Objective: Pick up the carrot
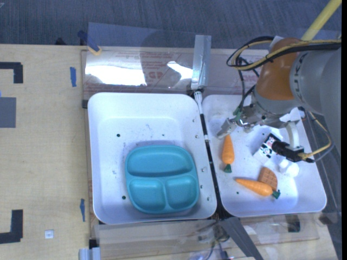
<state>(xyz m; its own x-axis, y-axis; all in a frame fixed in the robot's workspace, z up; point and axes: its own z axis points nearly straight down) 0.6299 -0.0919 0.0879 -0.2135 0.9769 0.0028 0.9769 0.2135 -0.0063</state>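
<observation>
In the camera view, a pale wooden worktop [43, 161] is seen from above, with black angular marks and small blue tape pieces on its left part. Beyond its far edge, dark blue-grey carpeted floor [162, 4] is visible. Two shallow white bins are set side by side. In the left bin [103, 112], a teal divided tray [161, 179] is placed towards the near side. A clear plastic sheet [141, 66] is seen along the far edge of that bin, with a grey metal bar [200, 64] standing at the far end of the divide.

In the right bin [309, 196], two carrots are seen. One carrot [228, 150] lies near the bin's left wall, pointing far to near. The second carrot [255, 187] lies towards the near side, touching a brown waffle-like piece [268, 176].

The grey arm [320, 83], with its orange band [276, 72], reaches in from the right. The claw [232, 124] is found just beyond the far end of the first carrot; its fingers are slightly apart with nothing between them.
</observation>
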